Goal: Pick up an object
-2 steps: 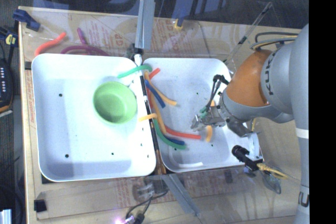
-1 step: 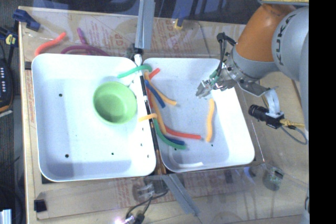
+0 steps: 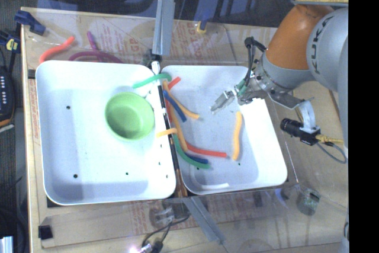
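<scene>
Objects for picking are lying mostly in the right bin (image 3: pixel 269 154): an orange strip (image 3: pixel 237 136) is sitting right of centre, running near to far, a red strip (image 3: pixel 208 153) and a green strip (image 3: pixel 190 160) are lying toward the near left corner, and several more orange, blue and red strips (image 3: pixel 176 105) are crowding against the bin's left wall. In the left bin (image 3: pixel 59 175), a green bowl (image 3: pixel 129 115) is resting right of centre, and a pale green strip (image 3: pixel 150 80) is bridging the divide at the far edge between the two bins. The gripper (image 3: pixel 220 102) is hanging over the far middle of the right bin, pointing left, with its fingers slightly parted and nothing between them; the orange strip is lying just near and right of the tips, apart from them. Judging from this, the pick is not yet done: no object is being held, and closing on a piece and lifting it are both left to do. Whether the tips are touching the bin floor or hovering above it is hard to make out, since the metal is blurring against the white. The arm (image 3: pixel 296 44) is being cut off at the right edge, and on the surface beyond the bins a red strip (image 3: pixel 56 48) and a purple loop (image 3: pixel 95 56) are lying at the far left.
</scene>
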Robot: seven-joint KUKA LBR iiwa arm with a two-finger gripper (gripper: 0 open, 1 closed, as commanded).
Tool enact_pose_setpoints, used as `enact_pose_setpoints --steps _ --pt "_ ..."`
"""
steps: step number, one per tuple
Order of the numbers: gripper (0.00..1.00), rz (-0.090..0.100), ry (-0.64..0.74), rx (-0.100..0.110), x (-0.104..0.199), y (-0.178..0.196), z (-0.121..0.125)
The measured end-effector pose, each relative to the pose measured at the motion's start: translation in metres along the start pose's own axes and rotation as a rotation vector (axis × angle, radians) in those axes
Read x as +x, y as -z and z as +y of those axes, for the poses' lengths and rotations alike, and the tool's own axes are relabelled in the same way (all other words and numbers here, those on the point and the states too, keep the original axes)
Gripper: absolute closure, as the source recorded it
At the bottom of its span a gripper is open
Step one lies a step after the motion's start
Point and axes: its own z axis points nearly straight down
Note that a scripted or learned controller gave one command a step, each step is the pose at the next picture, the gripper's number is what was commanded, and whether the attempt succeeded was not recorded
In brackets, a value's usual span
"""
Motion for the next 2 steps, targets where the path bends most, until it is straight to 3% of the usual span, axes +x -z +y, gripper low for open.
enact_pose_setpoints --steps 1,2 --pt "0.0 0.001 0.036 0.001 -0.015 -0.114 -0.023" --pt "0.0 0.003 0.035 0.003 -0.01 -0.095 -0.036"
